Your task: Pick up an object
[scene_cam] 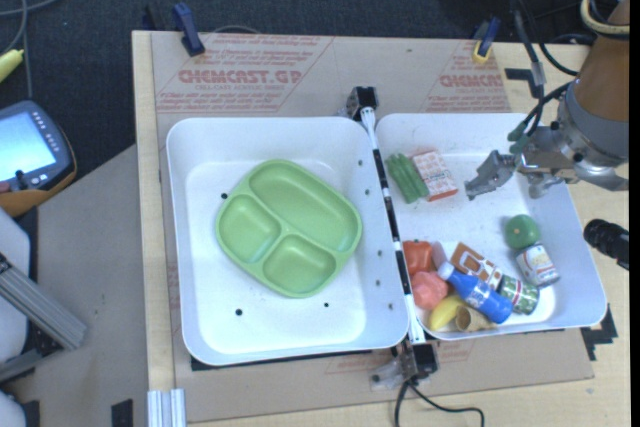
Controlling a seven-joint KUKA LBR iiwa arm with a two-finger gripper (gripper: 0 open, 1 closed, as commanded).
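Observation:
My gripper point(481, 182) hangs over the middle of the right bin point(590, 287), reaching in from the right, with nothing seen in it. Just to its left lie a green block point(405, 177) and a small pink and white box point(435, 173). Below and to the right of the gripper sits a green ball point(520, 231) with a small can point(538, 265) beside it. A blue bottle point(478, 291), a red piece point(418, 255), a pink piece point(430, 290) and a yellow piece point(450, 317) crowd the bin's front edge.
The left bin point(190, 165) holds a green divided plate point(290, 227). A black clip point(361, 99) sits where the bins meet at the back. Blue clamps point(186, 26) point(486, 38) grip the board's far edge.

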